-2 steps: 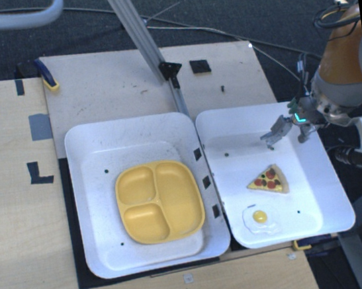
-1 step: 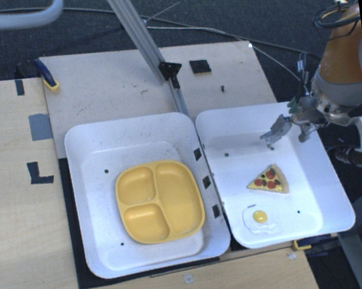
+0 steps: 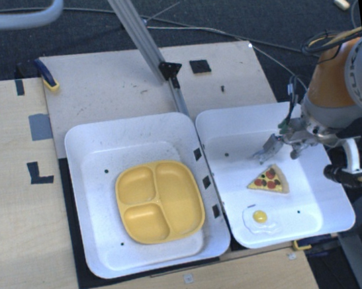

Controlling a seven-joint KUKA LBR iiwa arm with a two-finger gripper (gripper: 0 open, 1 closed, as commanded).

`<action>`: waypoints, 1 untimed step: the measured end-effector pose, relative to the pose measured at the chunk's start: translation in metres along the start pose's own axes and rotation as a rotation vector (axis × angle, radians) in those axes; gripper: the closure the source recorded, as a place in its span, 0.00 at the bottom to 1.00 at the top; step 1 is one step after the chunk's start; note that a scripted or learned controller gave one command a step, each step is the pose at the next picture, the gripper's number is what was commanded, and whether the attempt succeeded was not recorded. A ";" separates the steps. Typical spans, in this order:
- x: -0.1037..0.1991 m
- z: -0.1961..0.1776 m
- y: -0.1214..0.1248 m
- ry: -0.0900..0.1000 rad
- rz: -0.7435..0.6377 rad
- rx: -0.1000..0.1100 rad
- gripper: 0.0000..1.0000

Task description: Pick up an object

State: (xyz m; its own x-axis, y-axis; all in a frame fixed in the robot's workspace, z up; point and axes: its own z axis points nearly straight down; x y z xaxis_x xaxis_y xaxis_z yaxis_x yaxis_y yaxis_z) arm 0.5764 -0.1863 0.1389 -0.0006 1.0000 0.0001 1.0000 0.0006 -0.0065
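Currently the gripper [image 3: 277, 150] sits over the right bin [image 3: 231, 121], in the centre-right of the frame, its two fingers spread open with nothing between them. The pizza slice [image 3: 269, 181] lies just below it on the bin floor, slightly toward the lower left — near, but not touching. The slice's long axis runs roughly left to right, tip pointing left. A fried egg [image 3: 259, 219] lies further down, toward the bin's bottom edge. The yellow tray [image 3: 159, 201] occupies the left bin [image 3: 90, 186], well apart — the slice is judged the nearer target.
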 end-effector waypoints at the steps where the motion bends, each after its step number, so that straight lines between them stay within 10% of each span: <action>1: 0.000 0.052 0.000 -0.002 0.000 -0.007 0.00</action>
State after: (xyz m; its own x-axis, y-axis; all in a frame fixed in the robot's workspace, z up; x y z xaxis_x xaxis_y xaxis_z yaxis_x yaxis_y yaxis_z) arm 0.5766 -0.1861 0.0868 -0.0010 1.0000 -0.0022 1.0000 0.0010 0.0001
